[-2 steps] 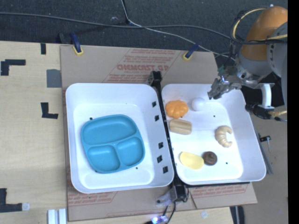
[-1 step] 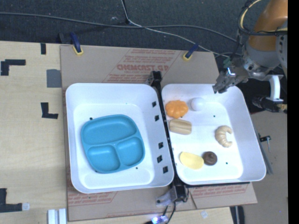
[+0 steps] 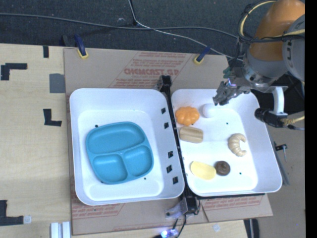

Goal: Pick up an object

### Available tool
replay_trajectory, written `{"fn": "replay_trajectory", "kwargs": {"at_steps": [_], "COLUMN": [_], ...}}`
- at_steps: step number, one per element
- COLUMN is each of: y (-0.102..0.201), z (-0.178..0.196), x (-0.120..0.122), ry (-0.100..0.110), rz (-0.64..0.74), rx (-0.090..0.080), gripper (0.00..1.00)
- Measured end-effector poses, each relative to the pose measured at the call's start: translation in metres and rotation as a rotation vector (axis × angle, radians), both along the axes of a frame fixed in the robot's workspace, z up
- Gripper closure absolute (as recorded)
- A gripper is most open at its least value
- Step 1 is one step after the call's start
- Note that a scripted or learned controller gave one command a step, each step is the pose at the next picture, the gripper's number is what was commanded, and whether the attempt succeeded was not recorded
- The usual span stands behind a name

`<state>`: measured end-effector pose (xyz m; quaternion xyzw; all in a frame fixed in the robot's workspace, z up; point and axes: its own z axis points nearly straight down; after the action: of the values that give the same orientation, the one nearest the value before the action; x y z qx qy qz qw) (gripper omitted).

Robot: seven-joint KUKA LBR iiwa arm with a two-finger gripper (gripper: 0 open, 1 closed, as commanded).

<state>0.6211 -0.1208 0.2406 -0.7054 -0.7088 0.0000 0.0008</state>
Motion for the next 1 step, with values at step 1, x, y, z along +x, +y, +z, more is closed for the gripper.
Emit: {"fn": "replay_trajectory", "kwargs": {"at_steps": [1], "y": [0.0399], "z": [-0.0089], "x": [-0.0186], "ry": [0.002], "rz": [-0.001], "rx": [0.000], "gripper": [1.00]}}
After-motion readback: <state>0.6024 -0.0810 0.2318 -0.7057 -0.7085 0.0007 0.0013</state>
